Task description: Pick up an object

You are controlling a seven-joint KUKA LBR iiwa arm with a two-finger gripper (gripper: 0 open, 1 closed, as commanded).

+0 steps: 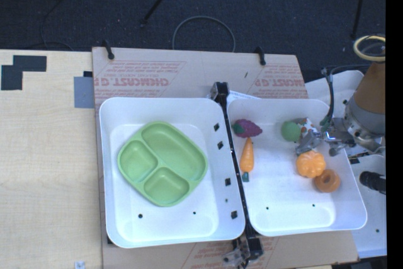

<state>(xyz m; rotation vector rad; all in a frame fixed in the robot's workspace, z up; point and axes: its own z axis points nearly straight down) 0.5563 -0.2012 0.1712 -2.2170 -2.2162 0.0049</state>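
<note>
The right bin (296, 217) holds a purple toy vegetable (247, 128), an orange carrot (246, 155), a green ball (290, 130), an orange round fruit (310, 164) and a brown ring-shaped piece (327, 181). My gripper (310, 142) reaches in from the right edge. It hangs low between the green ball and the orange fruit, just above the fruit's top. Its metal fingers are small and blurred against the white bin. Nothing is seen held between them.
The left bin (126, 223) carries a green divided plate (162, 162). A black divider (230, 160) runs between the bins. Cardboard lies under both bins. A wooden bench top stretches to the left. Cables and the arm's base crowd the right edge.
</note>
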